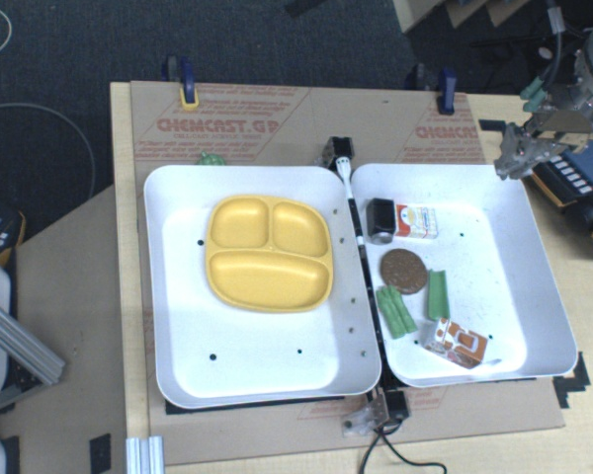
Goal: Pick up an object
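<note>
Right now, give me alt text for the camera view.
Two white bins sit side by side: the left bin holds a yellow tray, the right bin several small items. The gripper hangs above the right bin's far right corner.

One fixed camera, mounted above the bench [277, 117], looking down at a slant from the near side toward the far edge. Mid distance: both white bins fit whole in frame, left bin [173, 294] toward 9 o'clock, right bin [534, 294] toward 3 o'clock, their shared edge running roughly 12 to 6 through centre. Far bench edge with two blue clamps [187, 77] sits toward 12 o'clock, dark carpet [79, 28] beyond it. Near bench edge and a cable toward 6 o'clock. The arm's gripper [519, 156] enters at 2 o'clock. Single view, so no overlap with another camera.
</note>
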You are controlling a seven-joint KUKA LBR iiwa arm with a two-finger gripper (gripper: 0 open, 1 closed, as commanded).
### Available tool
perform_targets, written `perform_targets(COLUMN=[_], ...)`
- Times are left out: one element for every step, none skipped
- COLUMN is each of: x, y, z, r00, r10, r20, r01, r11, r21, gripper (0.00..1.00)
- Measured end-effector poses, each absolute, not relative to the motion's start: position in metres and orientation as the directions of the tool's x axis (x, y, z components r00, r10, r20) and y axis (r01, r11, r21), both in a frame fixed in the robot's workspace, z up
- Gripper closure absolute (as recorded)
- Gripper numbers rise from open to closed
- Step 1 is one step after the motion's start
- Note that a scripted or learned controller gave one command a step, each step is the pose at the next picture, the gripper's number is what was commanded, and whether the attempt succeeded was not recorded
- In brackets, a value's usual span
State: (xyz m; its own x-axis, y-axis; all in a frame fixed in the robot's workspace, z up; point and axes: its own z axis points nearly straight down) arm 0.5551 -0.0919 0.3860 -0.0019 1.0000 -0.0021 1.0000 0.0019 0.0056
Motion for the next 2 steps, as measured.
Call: perform_targets(x=[0.499, 0.479], y=[-0.059, 0.019], z=[0.339, 0.378], r00=[-0.002, -0.008], r10=[1.000, 1.000], r20=[0.003, 0.001], r01=[1.000, 1.000], r11=[0.002, 0.008], r21=[-0.009, 0.005], gripper=[1.00, 1.00])
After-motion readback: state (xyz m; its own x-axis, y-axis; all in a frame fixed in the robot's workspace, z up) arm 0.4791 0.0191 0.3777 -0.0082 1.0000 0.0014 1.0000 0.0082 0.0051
